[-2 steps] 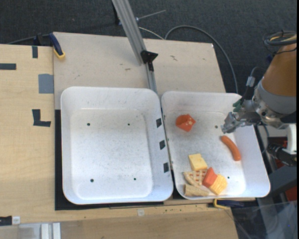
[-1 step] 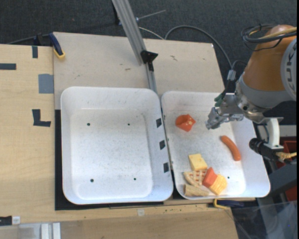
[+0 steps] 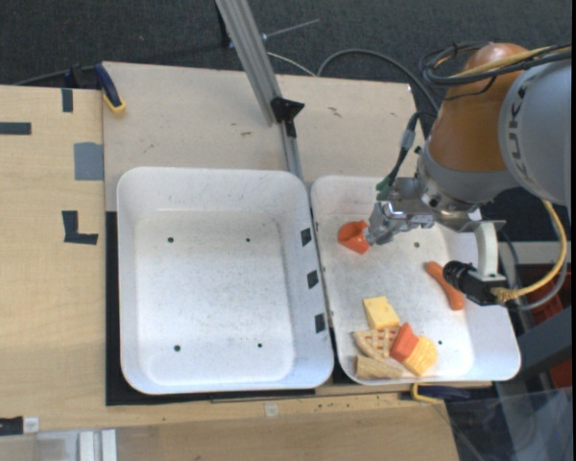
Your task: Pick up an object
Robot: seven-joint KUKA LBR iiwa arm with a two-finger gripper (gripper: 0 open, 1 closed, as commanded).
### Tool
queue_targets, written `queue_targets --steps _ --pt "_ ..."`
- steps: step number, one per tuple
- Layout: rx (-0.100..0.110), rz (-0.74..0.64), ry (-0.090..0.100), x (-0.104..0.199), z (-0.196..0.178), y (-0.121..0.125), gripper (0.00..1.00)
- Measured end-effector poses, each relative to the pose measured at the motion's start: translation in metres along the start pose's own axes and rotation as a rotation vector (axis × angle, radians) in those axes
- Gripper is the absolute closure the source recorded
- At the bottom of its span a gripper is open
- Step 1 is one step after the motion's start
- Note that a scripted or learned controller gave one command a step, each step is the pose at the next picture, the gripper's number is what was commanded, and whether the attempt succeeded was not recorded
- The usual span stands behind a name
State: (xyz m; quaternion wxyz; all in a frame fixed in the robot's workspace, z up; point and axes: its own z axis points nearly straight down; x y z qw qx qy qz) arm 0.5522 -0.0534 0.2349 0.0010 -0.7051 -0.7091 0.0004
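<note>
In the right bin [image 3: 490,349], a small orange-red piece [image 3: 352,236] lies near the left wall. My gripper [image 3: 376,229] hangs low over this bin, its tip right beside the piece's right edge, touching or nearly touching it. An orange carrot-like stick [image 3: 444,284] lies to the right of the gripper. Toward the bin's front sit a yellow block [image 3: 381,311], a waffle-patterned cracker [image 3: 369,342], a red piece [image 3: 403,341], a yellow-orange wedge [image 3: 422,355] and a tan cracker [image 3: 376,368], clustered together.
The left bin [image 3: 134,286] stands beside the right one, sharing a raised middle rim [image 3: 314,277]. A slanted metal rail [image 3: 254,51] crosses the bench behind the bins. The arm's bulk overhangs the right bin's back right corner.
</note>
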Motion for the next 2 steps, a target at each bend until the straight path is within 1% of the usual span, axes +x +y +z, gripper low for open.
queue_targets --steps 1,2 --pt "0.0 0.001 0.0 0.047 0.002 0.023 1.0" --pt "0.001 -0.001 0.0 0.105 0.01 0.028 1.0"
